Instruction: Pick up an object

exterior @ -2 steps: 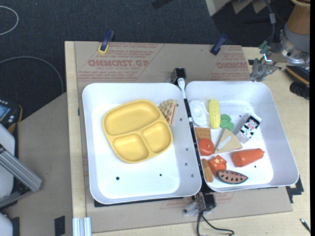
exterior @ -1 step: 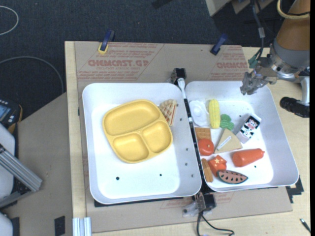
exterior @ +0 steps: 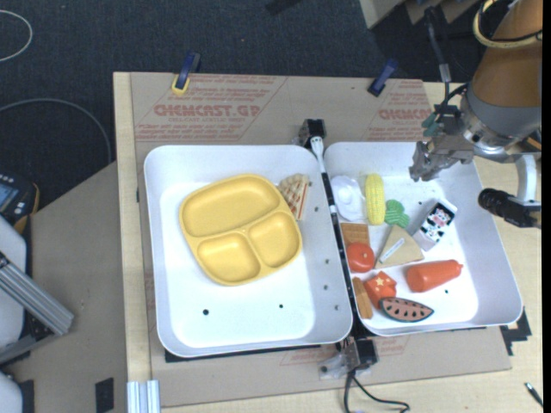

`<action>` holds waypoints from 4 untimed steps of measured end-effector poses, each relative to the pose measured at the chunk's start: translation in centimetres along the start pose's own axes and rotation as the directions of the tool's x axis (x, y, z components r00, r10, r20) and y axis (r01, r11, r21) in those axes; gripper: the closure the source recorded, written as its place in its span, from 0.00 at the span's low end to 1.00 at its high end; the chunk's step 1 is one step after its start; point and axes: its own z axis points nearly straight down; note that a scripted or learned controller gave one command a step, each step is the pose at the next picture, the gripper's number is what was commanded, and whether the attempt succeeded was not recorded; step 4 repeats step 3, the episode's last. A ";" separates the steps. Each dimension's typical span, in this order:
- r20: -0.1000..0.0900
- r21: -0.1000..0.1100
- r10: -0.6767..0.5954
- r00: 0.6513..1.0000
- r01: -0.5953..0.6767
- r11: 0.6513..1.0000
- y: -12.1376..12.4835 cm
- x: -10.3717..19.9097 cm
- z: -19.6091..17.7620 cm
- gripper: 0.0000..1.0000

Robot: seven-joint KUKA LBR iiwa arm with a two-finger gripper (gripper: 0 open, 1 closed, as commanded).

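Tabletop (exterior: 258,101) of brown cardboard printed with red lettering, held by blue clamps (exterior: 183,73) at its far edge; dark carpet lies beyond. Two shallow white bins sit side by side. The left bin (exterior: 172,299) carries a glossy yellow three-compartment plate (exterior: 239,229) and a waffle-textured wedge (exterior: 294,194). The right bin (exterior: 491,274) holds small plastic toy foods, among them a yellow corn cob (exterior: 374,198), a red tomato (exterior: 360,255), an orange-red pepper (exterior: 433,274) and a watermelon slice (exterior: 406,309). The gripper (exterior: 426,166) hangs over the right bin's far corner, above the toys; whether the jaws are open or closed cannot be told.
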 end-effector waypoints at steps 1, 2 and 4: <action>0.000 0.001 -0.001 1.000 0.001 1.000 -2.1 4.4 0.5 1.00; -0.001 0.001 -0.002 1.000 0.002 1.000 -4.6 9.0 0.1 1.00; 0.000 0.002 0.003 1.000 -0.003 1.000 -7.6 10.0 1.1 1.00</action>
